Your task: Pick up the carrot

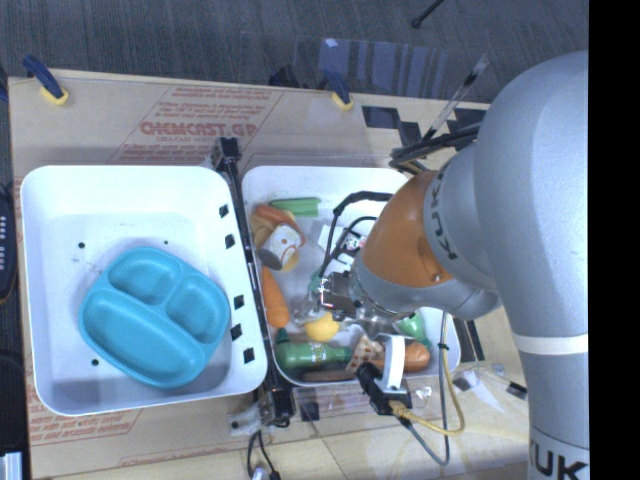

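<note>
The right bin is crowded: the arm hangs over its middle and right part, covering much of the floor. The carrot lies along the left wall, hemmed in by a toy just behind it, a yellow piece beside it and a green piece at its near end. Cables loop over the bin's far half. The left bin has open floor around the blue tray
</note>
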{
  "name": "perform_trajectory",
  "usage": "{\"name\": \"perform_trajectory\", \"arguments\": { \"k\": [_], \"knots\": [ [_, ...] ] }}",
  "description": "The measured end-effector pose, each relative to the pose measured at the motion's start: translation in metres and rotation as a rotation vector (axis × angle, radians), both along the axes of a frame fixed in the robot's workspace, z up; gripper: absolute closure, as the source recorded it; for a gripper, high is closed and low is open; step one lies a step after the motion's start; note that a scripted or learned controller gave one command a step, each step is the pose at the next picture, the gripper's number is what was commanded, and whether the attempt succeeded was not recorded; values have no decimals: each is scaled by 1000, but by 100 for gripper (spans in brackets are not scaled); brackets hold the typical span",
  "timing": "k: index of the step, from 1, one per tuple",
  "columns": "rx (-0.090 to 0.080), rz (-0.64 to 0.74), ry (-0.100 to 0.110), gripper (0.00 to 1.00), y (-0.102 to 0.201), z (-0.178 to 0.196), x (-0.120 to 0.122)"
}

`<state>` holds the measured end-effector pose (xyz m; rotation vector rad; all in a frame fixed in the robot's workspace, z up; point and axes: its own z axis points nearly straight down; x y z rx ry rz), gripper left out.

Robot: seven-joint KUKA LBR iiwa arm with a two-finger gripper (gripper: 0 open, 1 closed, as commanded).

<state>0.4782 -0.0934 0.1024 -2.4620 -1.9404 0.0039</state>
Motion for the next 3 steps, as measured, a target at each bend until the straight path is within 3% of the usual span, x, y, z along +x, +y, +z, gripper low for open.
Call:
{"name": "perform_trajectory", "arguments": {
  "k": [3],
  "knots": [
    [12, 21, 17, 100, 3, 27, 1]
  ]
}}
